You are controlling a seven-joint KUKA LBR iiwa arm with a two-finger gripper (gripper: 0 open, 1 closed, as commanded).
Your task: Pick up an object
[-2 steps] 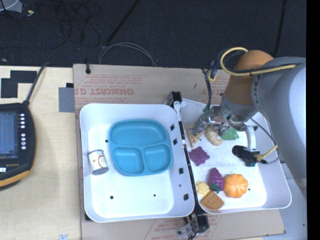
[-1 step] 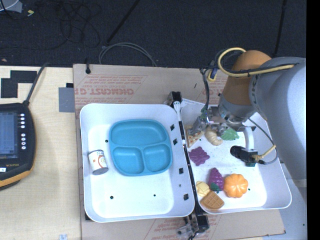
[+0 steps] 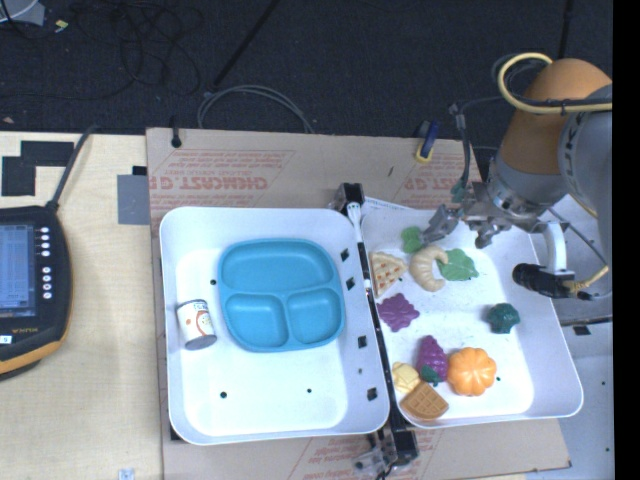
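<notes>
My gripper point(image 3: 463, 228) hangs over the back of the right bin point(image 3: 545, 368), open, with nothing between its fingers. Just below it lie a tan croissant point(image 3: 428, 267) and a green leaf point(image 3: 461, 265), with a small green piece point(image 3: 412, 238) to the left. The same bin also holds a pizza slice point(image 3: 386, 266), a purple grape bunch point(image 3: 397, 311), a dark green broccoli point(image 3: 503, 316), an orange pumpkin point(image 3: 471, 370), another purple piece point(image 3: 431, 356), a yellow piece point(image 3: 405, 376) and a waffle point(image 3: 425, 402).
In the left bin point(image 3: 190, 388) sit a blue divided plate point(image 3: 280, 293) and a small can point(image 3: 196, 324) lying at its left. A tablet-like pendant point(image 3: 25, 283) rests on the bench at the far left.
</notes>
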